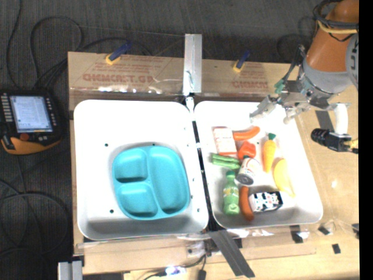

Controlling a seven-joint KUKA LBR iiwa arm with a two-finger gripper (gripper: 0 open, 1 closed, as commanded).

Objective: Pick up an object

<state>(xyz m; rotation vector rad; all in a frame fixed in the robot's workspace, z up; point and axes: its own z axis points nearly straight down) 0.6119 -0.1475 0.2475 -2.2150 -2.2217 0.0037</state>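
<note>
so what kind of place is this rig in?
Looks like a robotics lab test bench, not a home or factory. Cues: two white bins on a cardboard-backed bench, a teach pendant with cables on carpet, toy food piled for grasp trials.

1. A teal divided tray (152, 181) lies in the left white bin (93, 121)
2. A handheld control pendant (28, 121) with a lit screen rests on the dark floor left of the bench
3. Two clamps, one (118, 52) left and one (241, 62) right, grip the cardboard backboard (134, 74)
</note>
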